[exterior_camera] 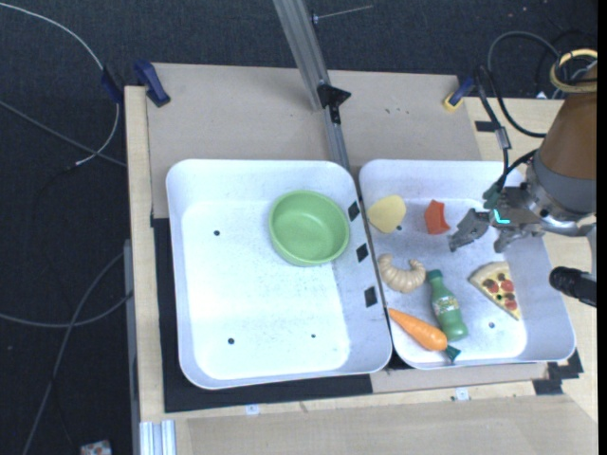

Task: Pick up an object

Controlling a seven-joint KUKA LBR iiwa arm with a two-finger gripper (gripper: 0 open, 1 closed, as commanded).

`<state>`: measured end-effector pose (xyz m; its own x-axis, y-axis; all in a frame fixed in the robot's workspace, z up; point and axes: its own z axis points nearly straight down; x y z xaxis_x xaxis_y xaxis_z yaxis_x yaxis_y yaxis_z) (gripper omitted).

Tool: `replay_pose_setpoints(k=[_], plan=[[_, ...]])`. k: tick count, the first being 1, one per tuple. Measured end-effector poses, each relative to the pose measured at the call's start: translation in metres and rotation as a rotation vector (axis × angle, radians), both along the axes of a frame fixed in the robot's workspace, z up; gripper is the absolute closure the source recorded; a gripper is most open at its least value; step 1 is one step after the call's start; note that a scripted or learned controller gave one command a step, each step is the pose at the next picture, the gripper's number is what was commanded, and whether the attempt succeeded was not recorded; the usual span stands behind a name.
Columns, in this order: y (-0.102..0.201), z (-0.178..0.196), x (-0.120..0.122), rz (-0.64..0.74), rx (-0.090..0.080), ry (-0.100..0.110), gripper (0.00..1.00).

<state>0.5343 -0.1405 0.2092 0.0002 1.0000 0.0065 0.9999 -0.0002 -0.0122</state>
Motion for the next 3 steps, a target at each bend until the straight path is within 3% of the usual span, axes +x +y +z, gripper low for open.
replay_pose_setpoints(k=[1,3], plan=[[0.000,0.002,0.001,0.000,-0.001,-0.005,0.00],[-0.004,-0.101,-0.005,-0.001,0.001,0.003,0.00]])
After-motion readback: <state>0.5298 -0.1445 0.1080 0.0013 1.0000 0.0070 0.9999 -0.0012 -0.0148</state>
